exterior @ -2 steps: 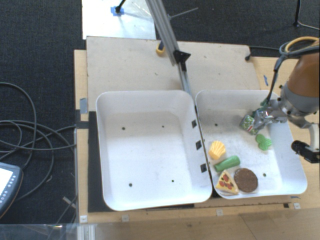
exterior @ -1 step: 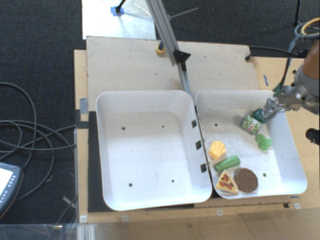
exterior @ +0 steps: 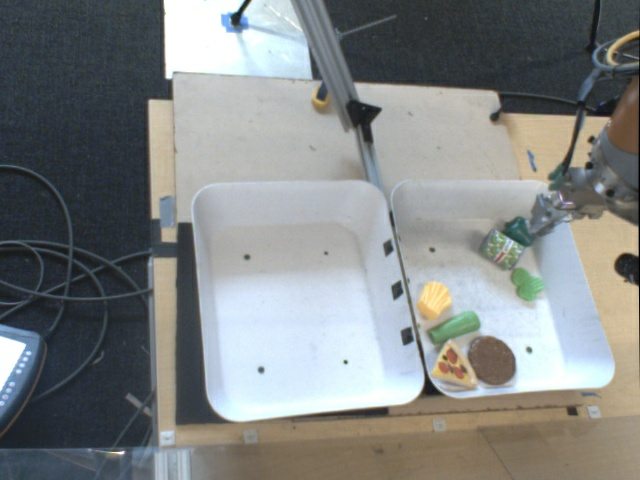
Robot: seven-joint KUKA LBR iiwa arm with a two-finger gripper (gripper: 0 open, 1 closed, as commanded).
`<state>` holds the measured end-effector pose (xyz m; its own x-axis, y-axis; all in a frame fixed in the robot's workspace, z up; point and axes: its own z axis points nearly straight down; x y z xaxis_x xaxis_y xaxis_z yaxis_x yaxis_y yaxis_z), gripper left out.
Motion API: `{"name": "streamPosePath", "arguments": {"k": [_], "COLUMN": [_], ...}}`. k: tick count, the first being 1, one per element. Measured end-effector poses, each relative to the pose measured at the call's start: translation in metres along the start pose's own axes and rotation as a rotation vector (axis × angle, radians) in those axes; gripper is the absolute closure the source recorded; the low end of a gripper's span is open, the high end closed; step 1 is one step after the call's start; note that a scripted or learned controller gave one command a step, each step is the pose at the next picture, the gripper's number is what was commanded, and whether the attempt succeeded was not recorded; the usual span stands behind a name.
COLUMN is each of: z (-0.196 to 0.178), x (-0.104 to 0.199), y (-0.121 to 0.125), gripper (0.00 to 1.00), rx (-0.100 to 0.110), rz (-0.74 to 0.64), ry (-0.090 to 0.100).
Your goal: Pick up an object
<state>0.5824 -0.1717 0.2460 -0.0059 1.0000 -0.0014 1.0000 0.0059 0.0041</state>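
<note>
Here the arm (exterior: 615, 158) reaches in from the right over the right bin (exterior: 570, 268), its claw (exterior: 532, 225) down at a green can (exterior: 503, 247) that lies tilted in the bin's upper half. Claw tips sit at the can's upper right end, touching or nearly so; whether the fingers are parted or closed cannot be told, nor whether they have any hold on the can. Just below and right of the can: a small green lump (exterior: 527, 285), apart from it. Lower and toward the bin's left wall: a yellow ridged piece (exterior: 434, 299), then a green cylinder (exterior: 455, 326) lying aslant just beneath it. At the bin's near edge a pizza slice (exterior: 454, 365) lies beside a brown disc (exterior: 492, 360), the two touching or nearly so. Nothing lies between claw and can. Left bin (exterior: 300, 298) stands alongside, sharing the middle rim. Both bins rest on a pale wooden bench (exterior: 260, 128), scuffed. A grey metal pole (exterior: 330, 48) runs slantwise from the top down to the bins' junction. Dark carpet floor (exterior: 80, 88) around, black cables (exterior: 50, 258) looped at left, a tablet corner (exterior: 15, 368) at lower left.
</note>
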Motion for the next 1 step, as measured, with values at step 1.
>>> {"name": "streamPosePath", "arguments": {"k": [1], "z": [0.0118], "x": [0.0529], "y": [0.0008], "gripper": [1.00], "rx": [0.004], "rz": [-0.004], "ry": [0.003]}}
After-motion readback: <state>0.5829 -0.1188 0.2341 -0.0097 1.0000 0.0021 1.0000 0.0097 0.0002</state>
